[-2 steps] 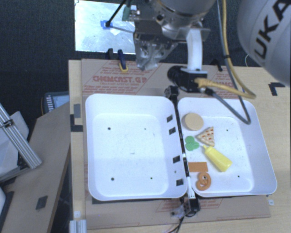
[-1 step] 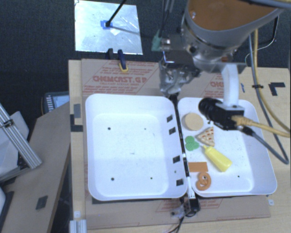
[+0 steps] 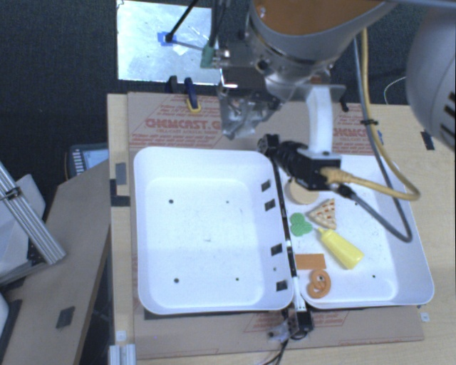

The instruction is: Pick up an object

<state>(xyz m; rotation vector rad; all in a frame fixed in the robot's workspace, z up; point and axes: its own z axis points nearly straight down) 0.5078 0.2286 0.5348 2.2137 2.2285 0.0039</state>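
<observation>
Arm (image 3: 313, 28) first, since it's the biggest thing here. It comes in from the top right w/ the orange band (image 3: 306, 14) right at the top edge, and the wrist points down and toward the left. The gripper (image 3: 246, 121) hangs over the printed cardboard (image 3: 171, 121) just behind the back rim of the left bin (image 3: 199, 228), near that bin's back right corner. It's above the bench, not inside either bin. Tbh we can't tell if it's open or closed from this angle bc it's just a silvery blur, and we can't see anything held in it.

Both white bins sit side by side on the cardboard, touching along the middle, w/ a row of small black clips (image 3: 270, 205) down that seam. A shiny foil sheet (image 3: 157, 36) lies behind the bench at top left, and a blue clamp (image 3: 191, 93) grips the cardboard's back edge.

All the pickable stuff is in the right bin (image 3: 385, 271), bunched along its left side next to the seam and well apart from the gripper. Biggest to smallest, approx:
- yellow piece (image 3: 340, 247), lying tilted, mid-bin
- tan disc (image 3: 298, 194), near the back, only partly showing
- pizza slice (image 3: 323, 212), just above the yellow piece
- pretzel (image 3: 318, 284), closest to the front rim
- orange rectangle (image 3: 310, 261), just behind the pretzel
- green piece (image 3: 299, 225), beside the seam, left of the pizza slice

The items sit close together, and some look like they touch.
</observation>
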